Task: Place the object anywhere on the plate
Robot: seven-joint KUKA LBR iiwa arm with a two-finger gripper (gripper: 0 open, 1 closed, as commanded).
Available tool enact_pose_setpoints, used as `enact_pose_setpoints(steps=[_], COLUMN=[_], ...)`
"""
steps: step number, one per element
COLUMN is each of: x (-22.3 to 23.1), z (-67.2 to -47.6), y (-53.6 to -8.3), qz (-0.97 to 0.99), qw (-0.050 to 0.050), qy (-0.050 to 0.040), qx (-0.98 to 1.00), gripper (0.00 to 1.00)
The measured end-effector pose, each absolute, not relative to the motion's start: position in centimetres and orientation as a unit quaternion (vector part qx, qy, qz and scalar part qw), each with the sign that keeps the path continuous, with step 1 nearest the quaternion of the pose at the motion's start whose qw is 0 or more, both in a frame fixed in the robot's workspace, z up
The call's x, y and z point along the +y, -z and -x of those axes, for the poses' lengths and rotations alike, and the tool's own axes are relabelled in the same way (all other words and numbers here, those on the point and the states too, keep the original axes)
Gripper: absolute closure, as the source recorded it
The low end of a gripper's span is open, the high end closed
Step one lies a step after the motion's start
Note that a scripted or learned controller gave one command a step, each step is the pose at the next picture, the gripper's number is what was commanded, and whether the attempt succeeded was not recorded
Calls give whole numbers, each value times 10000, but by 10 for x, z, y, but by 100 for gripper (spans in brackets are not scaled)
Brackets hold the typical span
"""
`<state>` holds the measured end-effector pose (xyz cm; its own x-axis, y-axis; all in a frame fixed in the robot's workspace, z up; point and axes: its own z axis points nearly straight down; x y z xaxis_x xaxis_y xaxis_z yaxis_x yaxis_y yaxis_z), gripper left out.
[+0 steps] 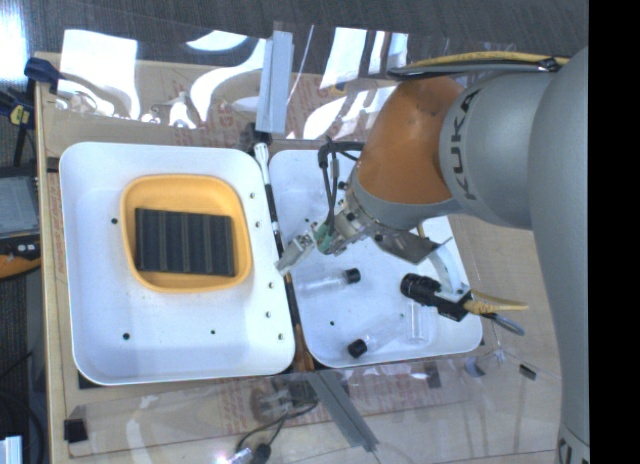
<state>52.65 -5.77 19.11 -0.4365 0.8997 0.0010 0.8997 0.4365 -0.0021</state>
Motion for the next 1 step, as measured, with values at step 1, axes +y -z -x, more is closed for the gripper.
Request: enact_pose_setpoints(steps=[1], x=[0], z=[-516], y=[-190], qz=[5242], qw=[26], qy=[-15], qx=[-8516], gripper=[0])
